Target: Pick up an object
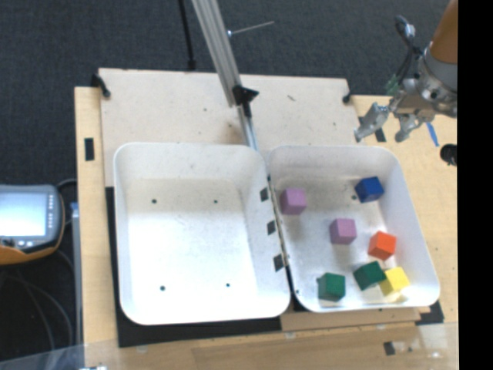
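Nearest the camera, in the right bin, front edge: a green cube, then a 2nd green cube touching a yellow cube on its right. Just behind those, an orange cube near the right wall. Mid-bin sits a purple cube; a 2nd purple cube lies further back, close to the divider w/ the left bin. A blue cube is furthest back, towards the right rear corner. All 7 cubes rest on the bin floor, none lifted. Both bins sit side by side on the tabletop.

Behind the right bin, the end effector hovers over bare tabletop beyond the bin's rear rim, fingers spread apart, nothing between them. The arm rises away to the upper right.
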`<action>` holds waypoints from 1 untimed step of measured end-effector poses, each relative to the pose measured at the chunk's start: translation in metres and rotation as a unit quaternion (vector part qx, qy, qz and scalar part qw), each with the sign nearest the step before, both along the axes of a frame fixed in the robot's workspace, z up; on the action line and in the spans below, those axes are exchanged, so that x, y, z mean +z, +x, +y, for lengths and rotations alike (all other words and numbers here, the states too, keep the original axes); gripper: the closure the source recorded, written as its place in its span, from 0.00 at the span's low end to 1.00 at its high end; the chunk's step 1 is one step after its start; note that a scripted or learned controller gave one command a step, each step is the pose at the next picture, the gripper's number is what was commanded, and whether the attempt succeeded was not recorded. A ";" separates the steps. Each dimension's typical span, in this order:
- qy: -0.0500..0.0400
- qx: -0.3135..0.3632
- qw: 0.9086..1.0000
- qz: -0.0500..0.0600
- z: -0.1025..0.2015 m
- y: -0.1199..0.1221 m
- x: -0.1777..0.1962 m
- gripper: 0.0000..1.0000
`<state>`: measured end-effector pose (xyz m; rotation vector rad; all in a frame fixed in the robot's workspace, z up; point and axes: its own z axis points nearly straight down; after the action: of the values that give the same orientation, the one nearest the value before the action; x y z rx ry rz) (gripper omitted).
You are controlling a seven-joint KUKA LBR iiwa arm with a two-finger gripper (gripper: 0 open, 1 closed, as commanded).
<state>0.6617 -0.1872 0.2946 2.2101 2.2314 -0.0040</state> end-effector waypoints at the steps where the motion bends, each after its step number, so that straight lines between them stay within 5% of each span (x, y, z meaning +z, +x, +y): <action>1: 0.001 -0.002 1.000 0.000 0.051 0.002 -0.029 0.00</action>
<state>0.6636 -0.1364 0.2659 2.2152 2.2286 -0.0008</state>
